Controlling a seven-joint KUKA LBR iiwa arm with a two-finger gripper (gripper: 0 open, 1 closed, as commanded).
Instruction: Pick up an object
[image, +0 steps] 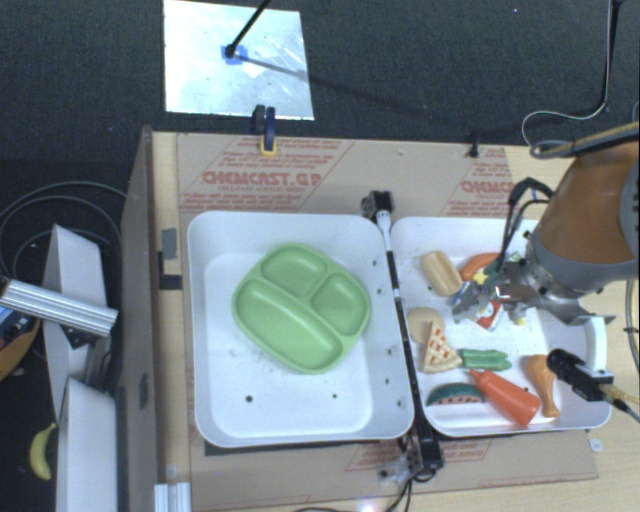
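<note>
Red item (487, 316) half hidden under claw (485, 303); claw spread or grip: cannot tell; arm cut off right.

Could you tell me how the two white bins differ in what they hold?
The left bin holds one green divided plate; the right bin holds several small toy foods. The gripper hovers over the right bin, not the left. Both are shallow, white and side by side.

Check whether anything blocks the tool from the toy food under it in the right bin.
Nothing visible does. The tool hangs directly over a small red piece, with the bread roll and pizza slice lying clear beside it.
</note>
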